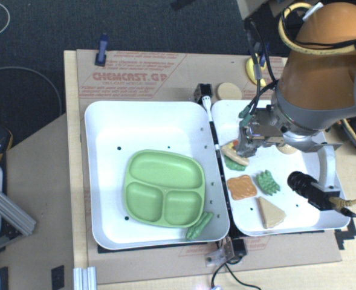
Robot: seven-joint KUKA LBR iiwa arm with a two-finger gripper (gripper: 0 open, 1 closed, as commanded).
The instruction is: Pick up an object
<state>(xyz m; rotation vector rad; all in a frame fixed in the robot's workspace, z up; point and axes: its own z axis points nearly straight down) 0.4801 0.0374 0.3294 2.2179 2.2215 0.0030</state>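
Observation:
My gripper (246,144) hangs low over the upper left part of the right bin (298,222). Right under its tip, touching or nearly touching it, lies a small toy food piece (233,156) in beige, green and orange. Nearer the front of that bin rest an orange waffle-like square (242,188), a green leafy toy (267,182) and a beige wedge (271,212). The arm hides the bin's far right part.
The left bin (105,162) holds a green divided plate (164,188), with a green pea pod (198,225) at its front right corner. A beige disc (229,91) lies on the bench behind the bins. The divider between the bins runs just left of the gripper.

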